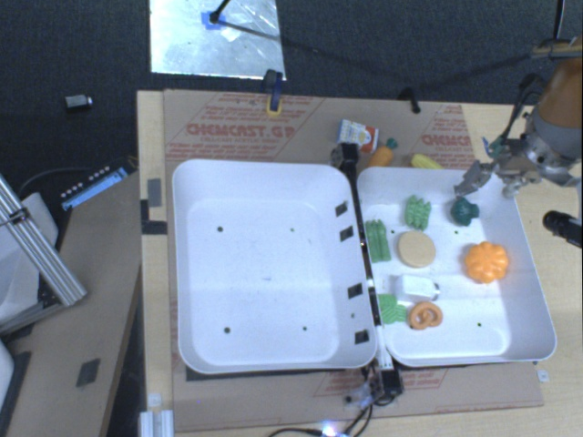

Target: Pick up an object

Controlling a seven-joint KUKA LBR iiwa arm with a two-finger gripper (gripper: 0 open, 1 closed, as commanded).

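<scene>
One claw (496,178), spread, hovers at right bin's (533,335) far rim beside teal object (465,211).

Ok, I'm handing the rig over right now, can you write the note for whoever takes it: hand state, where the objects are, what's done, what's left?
Hand: over the top right corner of the right bin, nothing seen between its fingers.
Objects, all in the right bin: teal toy nearest the hand, orange pumpkin, tan disc, green block, pretzel, white block.
Left bin: bare white floor.
Done: no pick yet.
Left: grasp one object and lift it; the teal toy looks the easiest.
</scene>
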